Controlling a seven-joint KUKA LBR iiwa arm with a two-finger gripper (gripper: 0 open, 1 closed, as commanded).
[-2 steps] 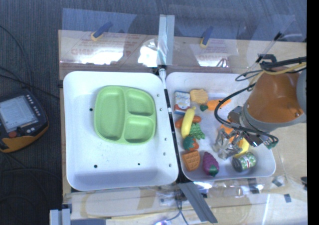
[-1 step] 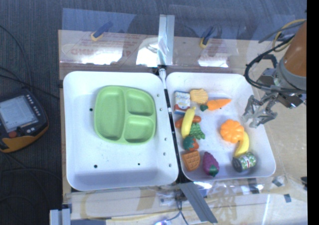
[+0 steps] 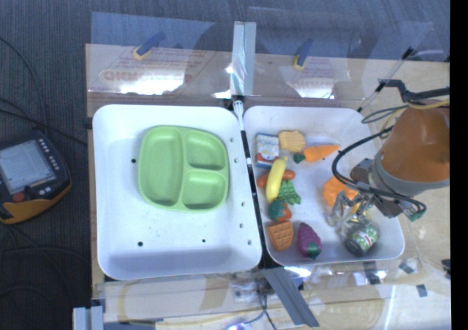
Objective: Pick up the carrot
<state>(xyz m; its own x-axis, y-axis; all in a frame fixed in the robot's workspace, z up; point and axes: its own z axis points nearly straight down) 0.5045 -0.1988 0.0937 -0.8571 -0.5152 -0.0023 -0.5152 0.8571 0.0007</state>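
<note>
From the overhead camera, we are seeing the carrot [image 3: 320,152] lying near the back of the right bin [image 3: 330,113], just right of a bread slice [image 3: 292,140] and apart from the end effector [image 3: 349,211]. The end effector is hanging low over the bin's front right part, beside a green can [image 3: 362,238] and an orange piece [image 3: 336,191]; we cannot tell how far it is open. A green divided plate [image 3: 183,168] is sitting in the left bin [image 3: 117,244].
</note>
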